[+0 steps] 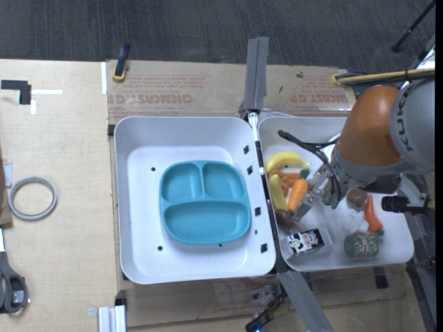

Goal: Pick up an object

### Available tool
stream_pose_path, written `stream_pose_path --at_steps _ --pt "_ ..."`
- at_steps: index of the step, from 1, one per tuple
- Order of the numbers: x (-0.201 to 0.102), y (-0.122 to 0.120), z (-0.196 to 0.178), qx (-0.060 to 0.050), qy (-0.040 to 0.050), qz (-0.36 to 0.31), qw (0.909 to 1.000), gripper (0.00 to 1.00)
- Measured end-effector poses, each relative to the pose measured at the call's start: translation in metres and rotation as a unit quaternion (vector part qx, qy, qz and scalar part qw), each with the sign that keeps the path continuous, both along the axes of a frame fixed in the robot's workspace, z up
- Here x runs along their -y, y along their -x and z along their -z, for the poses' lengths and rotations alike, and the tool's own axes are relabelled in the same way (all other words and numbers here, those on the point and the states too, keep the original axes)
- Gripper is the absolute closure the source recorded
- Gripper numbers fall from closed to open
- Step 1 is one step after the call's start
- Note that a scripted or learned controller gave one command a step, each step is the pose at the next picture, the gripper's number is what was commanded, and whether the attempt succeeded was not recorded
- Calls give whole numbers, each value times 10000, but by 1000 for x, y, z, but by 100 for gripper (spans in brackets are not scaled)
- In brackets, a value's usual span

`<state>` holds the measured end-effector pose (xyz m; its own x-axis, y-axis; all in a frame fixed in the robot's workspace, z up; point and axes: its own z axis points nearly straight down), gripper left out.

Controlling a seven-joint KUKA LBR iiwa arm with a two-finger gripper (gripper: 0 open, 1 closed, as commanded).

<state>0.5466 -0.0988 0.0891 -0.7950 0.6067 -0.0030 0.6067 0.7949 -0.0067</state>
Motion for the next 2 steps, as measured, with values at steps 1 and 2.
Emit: stream_pose_path --at_steps 1,2 --pt "-4 -23 1 -8 -26 733 9973 0" --pt "65 16 1 -17 -32 1101 9939 0"
